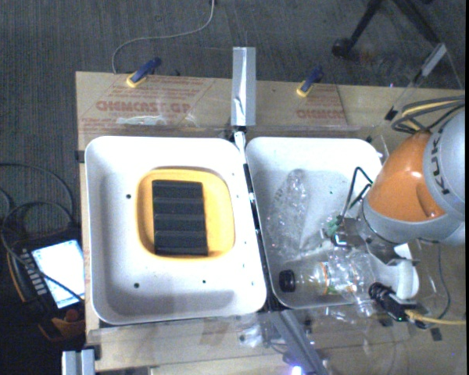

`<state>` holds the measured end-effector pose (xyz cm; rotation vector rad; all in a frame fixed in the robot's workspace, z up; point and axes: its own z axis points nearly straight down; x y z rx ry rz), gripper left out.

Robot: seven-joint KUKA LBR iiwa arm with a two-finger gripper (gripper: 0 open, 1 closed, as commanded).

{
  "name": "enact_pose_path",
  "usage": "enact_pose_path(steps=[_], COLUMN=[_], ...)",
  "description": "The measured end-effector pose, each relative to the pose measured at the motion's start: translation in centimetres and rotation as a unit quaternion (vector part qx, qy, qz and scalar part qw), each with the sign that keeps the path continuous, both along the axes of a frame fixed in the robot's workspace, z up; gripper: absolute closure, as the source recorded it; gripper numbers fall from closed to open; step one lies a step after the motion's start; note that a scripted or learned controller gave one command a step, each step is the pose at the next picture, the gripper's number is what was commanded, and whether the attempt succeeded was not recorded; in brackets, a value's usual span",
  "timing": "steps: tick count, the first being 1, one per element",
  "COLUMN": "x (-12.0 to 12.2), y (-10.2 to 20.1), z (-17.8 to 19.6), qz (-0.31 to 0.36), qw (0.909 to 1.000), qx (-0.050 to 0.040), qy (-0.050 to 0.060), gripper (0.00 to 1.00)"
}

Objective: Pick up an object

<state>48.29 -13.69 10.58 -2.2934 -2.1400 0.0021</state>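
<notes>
blue clamps (143, 71) (310, 79) on board | tablet (59, 269) on floor

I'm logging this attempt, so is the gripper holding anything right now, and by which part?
Cannot be told. The arm hangs over the right bin, above a clear plastic bottle, hiding any hold.

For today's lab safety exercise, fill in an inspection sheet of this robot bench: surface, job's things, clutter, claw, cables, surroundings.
Surface: wooden bench bearing left white bin and right white bin.
Job's things: yellow tray with black ribbed insert in left bin; two clear plastic bottles in right bin, one upright-lying, one dark-capped along the near wall.
Clutter: two blue-yellow clamps at the bench's far edge.
Claw: hidden under the wrist above the dark-capped bottle; state cannot be told.
Cables: thin wire on carpet; dark cables at left.
Surroundings: grey carpet, chair base, lit tablet.
</notes>
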Motion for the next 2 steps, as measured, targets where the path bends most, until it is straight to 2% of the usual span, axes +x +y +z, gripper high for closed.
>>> enact_pose_path(steps=[1,2], x=[5.3,0.7], y=[-4.8,-5.3], z=[4.7,-1.4], qz=[-0.053,0.039], qw=[0.9986,0.9992], qx=[-0.0025,-0.0026], qy=[-0.001,-0.01], gripper=[0.0,0.0])
